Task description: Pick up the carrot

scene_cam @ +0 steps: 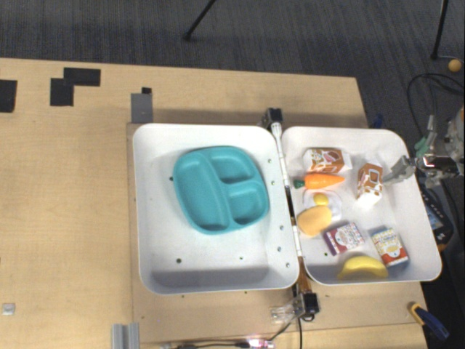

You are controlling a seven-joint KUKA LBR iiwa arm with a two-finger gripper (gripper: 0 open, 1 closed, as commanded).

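Overhead, a pale wooden bench (65,217) carries two shallow white bins set side by side, touching along their inner edges. In the left bin (156,267), near the middle of the frame, lies a teal divided plate (219,188) with three compartments, tilted a little. In the right bin (414,217) sit several toy foods. The carrot (322,182), orange with a green tip pointing left, lies in the upper left part of this bin, close to the inner wall. Just above it, touching or nearly so, is a brown and white packet (324,160). To the carrot's right stands a second brown and white carton (370,182). Below the carrot is a yellow-orange fruit (313,221), then a purple box (344,238), a blue and white box (388,246), and a yellow banana (362,267) at the bin's lower edge. At the right edge of the frame, over the right bin's upper rim, is the gripper (408,167), well apart from the carrot; whether it is open or closed cannot be told.
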